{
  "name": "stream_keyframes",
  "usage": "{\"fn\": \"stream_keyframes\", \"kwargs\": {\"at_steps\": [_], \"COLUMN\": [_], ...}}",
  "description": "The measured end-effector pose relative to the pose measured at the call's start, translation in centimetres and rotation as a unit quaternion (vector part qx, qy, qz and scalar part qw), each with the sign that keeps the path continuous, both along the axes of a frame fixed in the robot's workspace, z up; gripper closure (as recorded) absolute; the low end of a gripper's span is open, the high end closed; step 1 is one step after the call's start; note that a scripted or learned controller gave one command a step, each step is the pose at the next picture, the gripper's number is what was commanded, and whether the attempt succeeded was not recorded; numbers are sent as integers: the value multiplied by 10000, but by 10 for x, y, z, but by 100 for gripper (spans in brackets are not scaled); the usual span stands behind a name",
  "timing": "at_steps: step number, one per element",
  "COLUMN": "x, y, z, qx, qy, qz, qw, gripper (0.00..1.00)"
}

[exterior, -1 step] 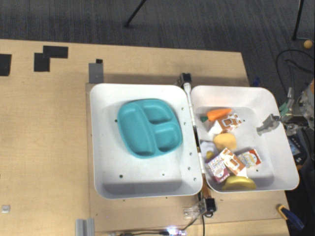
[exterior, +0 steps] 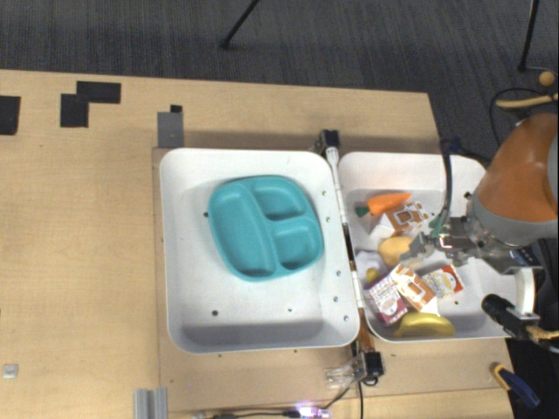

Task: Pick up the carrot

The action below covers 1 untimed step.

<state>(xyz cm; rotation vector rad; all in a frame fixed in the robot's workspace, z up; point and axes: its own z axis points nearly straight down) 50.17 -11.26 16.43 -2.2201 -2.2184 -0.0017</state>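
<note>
We look down on a pale wooden bench [exterior: 79,260] set on dark grey carpet, bearing two shallow white bins side by side. The left bin [exterior: 188,321] holds a teal divided plate [exterior: 265,225], lying flat near its middle. The right bin [exterior: 467,326] is crowded: the carrot [exterior: 387,203] lies at about eleven o'clock in it, orange with a green tip pointing left, apart from the gripper. Just below the carrot sits a small printed packet [exterior: 409,217], and below that a yellow lemon-like fruit [exterior: 395,250]. Toward six o'clock lie more colourful snack packets [exterior: 410,288] and a banana [exterior: 424,325] against the near wall. The gripper [exterior: 434,240] reaches in from three o'clock, low over the bin's middle, beside the lemon-like fruit; we cannot tell how its jaws stand. Behind it rises the arm's orange band [exterior: 524,177].
</note>
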Motion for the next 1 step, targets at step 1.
{"fn": "stream_keyframes", "kwargs": {"at_steps": [1], "x": [48], "y": [29], "z": [-77], "qx": [-28], "qy": [-65], "qz": [465], "qw": [9989], "gripper": [0]}}
